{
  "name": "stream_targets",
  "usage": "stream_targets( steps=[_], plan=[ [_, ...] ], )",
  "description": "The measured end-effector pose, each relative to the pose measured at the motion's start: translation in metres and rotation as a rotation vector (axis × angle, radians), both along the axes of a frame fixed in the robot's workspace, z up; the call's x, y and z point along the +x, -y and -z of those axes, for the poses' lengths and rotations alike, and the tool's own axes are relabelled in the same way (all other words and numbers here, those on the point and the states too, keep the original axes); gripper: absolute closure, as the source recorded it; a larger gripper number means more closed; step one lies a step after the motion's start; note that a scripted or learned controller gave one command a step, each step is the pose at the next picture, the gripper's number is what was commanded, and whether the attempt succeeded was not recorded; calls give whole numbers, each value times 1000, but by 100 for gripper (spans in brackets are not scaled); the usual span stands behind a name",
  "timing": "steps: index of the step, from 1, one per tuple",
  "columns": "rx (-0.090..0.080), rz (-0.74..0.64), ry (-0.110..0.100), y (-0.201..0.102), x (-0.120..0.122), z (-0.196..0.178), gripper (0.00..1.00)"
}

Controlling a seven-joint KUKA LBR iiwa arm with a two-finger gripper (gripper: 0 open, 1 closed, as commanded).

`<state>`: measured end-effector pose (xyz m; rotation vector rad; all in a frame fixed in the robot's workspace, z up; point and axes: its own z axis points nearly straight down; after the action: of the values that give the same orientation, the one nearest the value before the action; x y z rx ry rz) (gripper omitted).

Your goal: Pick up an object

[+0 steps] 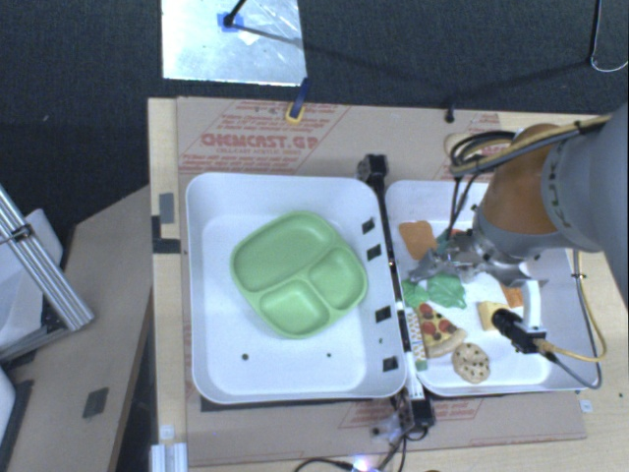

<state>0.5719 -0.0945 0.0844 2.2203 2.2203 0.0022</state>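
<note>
The right bin [560, 377] holds several toy foods. An orange slab [417, 235] lies near its left wall, and a green leafy piece [438, 291] sits just in front of it. Further forward are a pizza slice [438, 328] and a chocolate-chip cookie [472, 363]. A yellow block [487, 313] and a small orange piece [512, 294] lie to the right. My gripper [442, 262] hangs low over the bin's left half, right above the green leafy piece and beside the orange slab. Nothing shows as lifted.
The left bin [211, 362] carries a pale green divided plate [298, 273]. A black-clipped divider [388, 264] runs between the two bins. My grey arm [550, 200] covers the back right of the right bin. A metal sheet [232, 28] lies beyond the bench.
</note>
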Motion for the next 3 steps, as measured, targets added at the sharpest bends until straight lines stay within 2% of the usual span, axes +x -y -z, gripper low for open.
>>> stream_targets(
  steps=[1,3],
  plan=[
    [0,-1,5,0,2,-13,100],
    [-1,-1,4,11,-11,-117,100]
  ],
)
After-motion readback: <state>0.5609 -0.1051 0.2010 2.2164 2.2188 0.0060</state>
